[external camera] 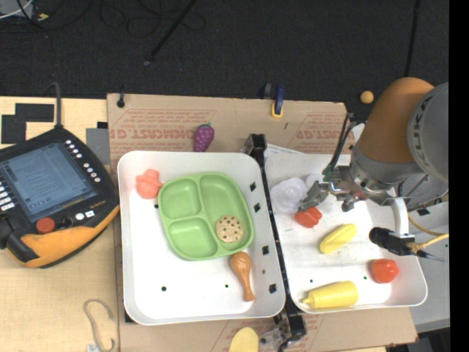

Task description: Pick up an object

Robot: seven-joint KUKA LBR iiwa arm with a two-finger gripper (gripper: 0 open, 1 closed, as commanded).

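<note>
My pincer (pixel 316 199) hangs over the right bin (pixel 418 288), near its left wall, just above the red pepper (pixel 308 217) (can't tell finger state). Same bin: corn (pixel 337 237), tomato (pixel 385 270), mustard bottle (pixel 331 295). Left bin (pixel 139 270): green tray (pixel 192 205) holding cookie (pixel 230 229), drumstick (pixel 243 272) beside it.

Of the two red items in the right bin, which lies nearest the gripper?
The red pepper, just below the gripper. The red tomato sits far off, near the bin's lower right corner.

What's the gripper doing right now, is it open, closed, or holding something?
Gripper: cannot be told whether open or closed; it sits low in the right bin just above the red pepper, with nothing visibly held.
</note>
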